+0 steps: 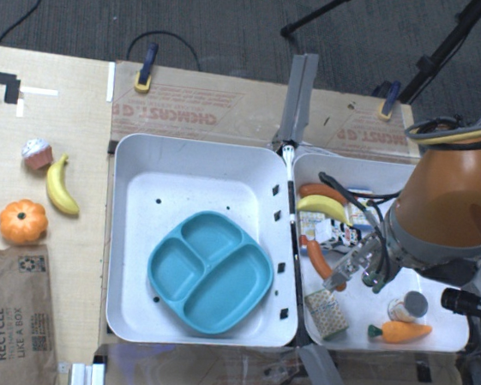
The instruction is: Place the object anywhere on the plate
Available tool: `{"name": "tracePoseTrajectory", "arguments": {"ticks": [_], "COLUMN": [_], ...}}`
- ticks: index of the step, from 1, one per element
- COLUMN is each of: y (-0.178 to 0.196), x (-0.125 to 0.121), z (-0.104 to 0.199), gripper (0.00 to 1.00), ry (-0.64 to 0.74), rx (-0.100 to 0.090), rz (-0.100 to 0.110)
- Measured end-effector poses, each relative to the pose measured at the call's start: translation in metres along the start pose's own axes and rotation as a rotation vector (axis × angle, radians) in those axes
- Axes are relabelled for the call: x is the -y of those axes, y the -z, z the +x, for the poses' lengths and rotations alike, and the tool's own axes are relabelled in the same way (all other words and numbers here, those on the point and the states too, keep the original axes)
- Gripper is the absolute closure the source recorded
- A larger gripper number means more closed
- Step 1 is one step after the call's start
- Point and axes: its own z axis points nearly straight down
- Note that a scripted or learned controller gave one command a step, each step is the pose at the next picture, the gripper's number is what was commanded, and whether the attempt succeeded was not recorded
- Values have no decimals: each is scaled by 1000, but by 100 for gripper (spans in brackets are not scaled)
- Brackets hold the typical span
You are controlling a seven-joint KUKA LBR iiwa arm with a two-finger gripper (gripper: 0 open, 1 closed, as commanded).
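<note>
The grey two-finger gripper (345, 275) is hanging low in the right white bin (456, 346), under the arm's fat orange band, and honestly I can't tell from here whether it's got anything. Its tip sits right over the lower end of an orange-red sausage-shaped toy (316, 255), so they look touching or nearly. Just under that is a speckled tan sponge-like block (327, 314), with a small plastic carrot (402, 333) and a little grey-capped jar (406, 306) off to the side. A yellow toy banana (323, 207) lies further up the same bin. The teal three-compartment plate (211, 270) sits in the left white bin (134, 218), well apart from the gripper.
</note>
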Motion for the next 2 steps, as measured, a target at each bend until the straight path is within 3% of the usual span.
{"name": "tracePoseTrajectory", "arguments": {"ticks": [1, 2], "y": [13, 13], "x": [-42, -42], "z": [35, 34], "gripper": [100, 0], "ry": [349, 349], "rx": [1, 0], "rz": [0, 0]}}
